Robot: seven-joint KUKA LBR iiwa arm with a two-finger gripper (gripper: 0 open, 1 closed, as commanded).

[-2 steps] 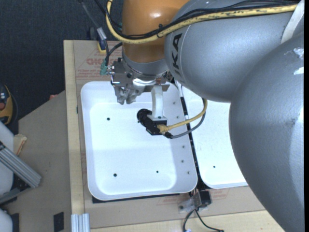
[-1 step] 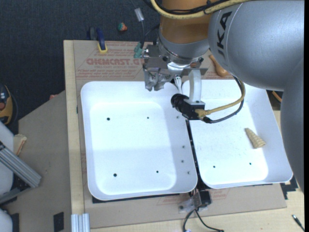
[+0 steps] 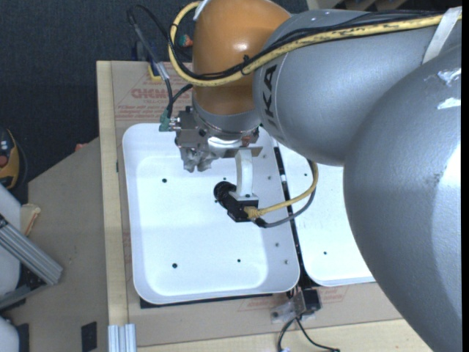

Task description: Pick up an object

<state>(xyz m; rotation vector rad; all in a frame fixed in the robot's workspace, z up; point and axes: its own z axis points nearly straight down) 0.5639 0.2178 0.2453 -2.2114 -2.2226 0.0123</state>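
Nothing visible sat under my gripper point(image 3: 198, 160) near the left bin point(image 3: 146, 270) back wall; grip unreadable, likely grabbing air.

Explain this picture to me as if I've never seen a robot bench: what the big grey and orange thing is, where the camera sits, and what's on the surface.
The big grey shape is a robot arm, with an orange band above its wrist. It reaches in from the right. The camera is fixed above the bench, looking down at a slant. At the arm's end is the gripper, the part meant for grasping, hanging over the back of the left bin. A yellow cable runs along the arm. On the wooden bench lie two shallow white bins side by side; the right bin is mostly hidden by the arm. I see nothing held in the gripper, though the angle hides much of it.
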